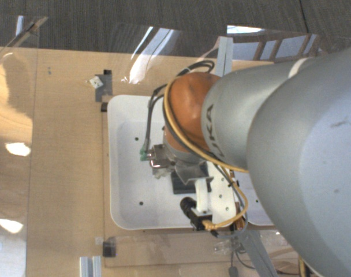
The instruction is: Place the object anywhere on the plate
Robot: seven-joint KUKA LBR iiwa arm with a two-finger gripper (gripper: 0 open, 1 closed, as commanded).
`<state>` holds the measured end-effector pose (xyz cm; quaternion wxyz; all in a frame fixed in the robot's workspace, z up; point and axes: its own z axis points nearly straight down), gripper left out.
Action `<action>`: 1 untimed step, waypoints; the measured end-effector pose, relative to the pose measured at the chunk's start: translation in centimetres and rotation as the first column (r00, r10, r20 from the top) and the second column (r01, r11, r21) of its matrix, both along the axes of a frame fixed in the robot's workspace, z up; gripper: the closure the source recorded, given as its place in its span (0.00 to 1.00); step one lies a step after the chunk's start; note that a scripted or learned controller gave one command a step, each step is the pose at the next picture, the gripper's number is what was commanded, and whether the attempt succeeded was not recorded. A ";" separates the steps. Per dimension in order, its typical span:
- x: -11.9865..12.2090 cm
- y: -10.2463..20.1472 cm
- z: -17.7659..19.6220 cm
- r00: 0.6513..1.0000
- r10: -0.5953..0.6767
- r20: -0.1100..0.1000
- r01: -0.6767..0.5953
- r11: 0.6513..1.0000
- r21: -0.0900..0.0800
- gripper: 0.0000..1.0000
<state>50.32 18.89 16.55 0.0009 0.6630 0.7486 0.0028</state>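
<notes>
We see the grey arm (291, 154) reaching in from the right and covering most of the right side, its orange band (187, 105) above the wrist over the middle of the white bin (123, 154). The gripper (164, 163) hangs low over the bin floor, and we cannot tell its state from here. We cannot pick out the object or the plate, so its place, long axis and heading are beyond what we can tell. The bin's left part lies bare up to its rounded left rim. Beyond that rim the wooden bench (60, 154) stretches leftward. Small black brackets (106, 84) sit near the bin's left corners.
</notes>
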 end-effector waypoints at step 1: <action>-1.5 -0.7 4.0 0.930 0.368 0.003 -0.368 0.930 -0.002 1.00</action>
